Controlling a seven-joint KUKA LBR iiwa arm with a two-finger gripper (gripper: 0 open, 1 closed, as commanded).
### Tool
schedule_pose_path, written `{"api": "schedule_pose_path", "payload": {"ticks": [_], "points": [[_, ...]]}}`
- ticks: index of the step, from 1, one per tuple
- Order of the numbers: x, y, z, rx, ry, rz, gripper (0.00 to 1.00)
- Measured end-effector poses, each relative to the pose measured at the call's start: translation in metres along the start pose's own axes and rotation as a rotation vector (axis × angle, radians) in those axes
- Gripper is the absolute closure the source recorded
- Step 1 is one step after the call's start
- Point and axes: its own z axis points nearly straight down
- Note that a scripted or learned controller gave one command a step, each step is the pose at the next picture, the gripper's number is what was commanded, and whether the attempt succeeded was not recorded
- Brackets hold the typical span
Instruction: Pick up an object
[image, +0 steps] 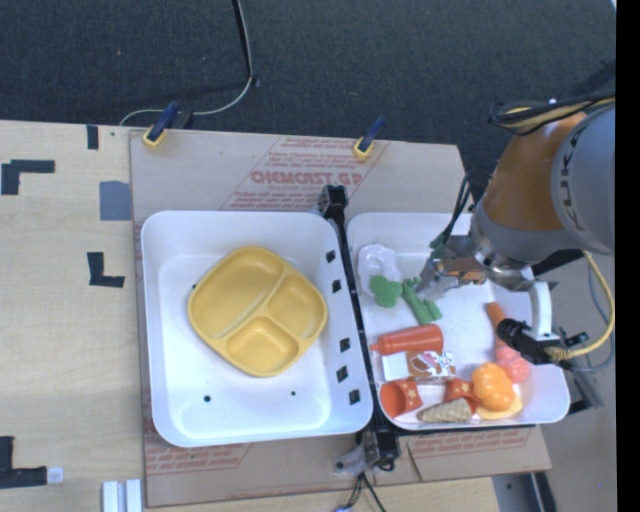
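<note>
A green toy vegetable (398, 294) lies in the right bin (556, 408), near its upper left corner. Below it sit a red sausage-like piece (407, 339), an orange fruit (494, 388) and a cone (446, 410).

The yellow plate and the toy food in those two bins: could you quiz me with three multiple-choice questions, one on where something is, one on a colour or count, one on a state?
1. Where does the yellow divided plate lie?
A. in the left bin
B. in the right bin
C. on the bare bench

2. How many compartments does the plate have?
A. two
B. three
C. five

3. Where is the gripper of the arm?
A. over the left bin
B. low in the right bin, beside the green toy
C. off the bench altogether

Answers: 1 A, the plate sits alone in the left bin. 2 B, its ridges mark off three hollows. 3 B, the gripper reaches down to the green toy at the right bin's upper part.
</note>
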Motion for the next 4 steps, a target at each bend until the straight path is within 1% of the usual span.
{"api": "schedule_pose_path", "payload": {"ticks": [1,2,3,4], "points": [[-0.001,-0.001,0.006,0.007,0.0,0.002,0.0],[-0.047,0.024,0.091,0.014,-0.002,0.006,0.0],[-0.05,0.018,0.11,0.005,-0.002,0.003,0.0],[-0.05,0.019,0.099,0.002,-0.002,0.002,1.0]]}}
